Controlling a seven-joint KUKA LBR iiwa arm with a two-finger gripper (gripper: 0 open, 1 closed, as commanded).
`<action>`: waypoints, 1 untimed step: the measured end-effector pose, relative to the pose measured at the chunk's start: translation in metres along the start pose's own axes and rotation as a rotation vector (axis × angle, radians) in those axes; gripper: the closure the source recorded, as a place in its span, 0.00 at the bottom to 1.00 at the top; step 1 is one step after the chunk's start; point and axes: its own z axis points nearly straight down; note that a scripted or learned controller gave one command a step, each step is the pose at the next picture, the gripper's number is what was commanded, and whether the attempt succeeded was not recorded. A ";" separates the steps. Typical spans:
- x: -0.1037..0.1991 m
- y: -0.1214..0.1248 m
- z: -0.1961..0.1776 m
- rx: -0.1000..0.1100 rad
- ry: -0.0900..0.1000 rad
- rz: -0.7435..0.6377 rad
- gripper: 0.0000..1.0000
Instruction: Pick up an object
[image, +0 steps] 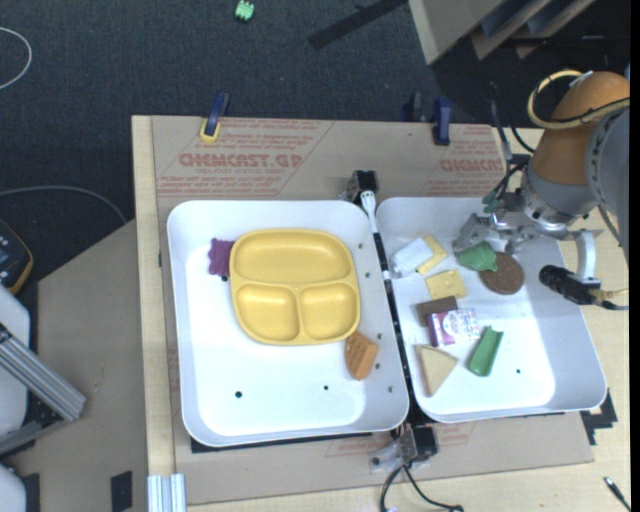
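Observation:
My gripper (487, 236) hangs low over the back of the right bin (560, 385), reaching in from the right. Directly under it lies a dark green leafy piece (478, 257), with a round brown cookie (504, 275) touching its right side. Whether the gripper touches the green piece is not clear. Further left in the same bin lie a white block (408, 256), a yellow cheese slice (432, 257), a yellow cracker (446, 284), a brown bar (437, 308), a pink-and-white packet (456, 325), a green pickle (485, 352) and a tan wedge (435, 368).
The left bin (280, 410) holds a yellow divided tray (295, 283), a purple item (219, 256) at the tray's left edge, and a brown bread piece (361, 355) near the dividing wall. A black cable connector (565, 284) juts from the arm over the right bin's right side.

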 end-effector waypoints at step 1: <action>0.001 0.001 0.009 -0.006 -0.002 -0.002 0.00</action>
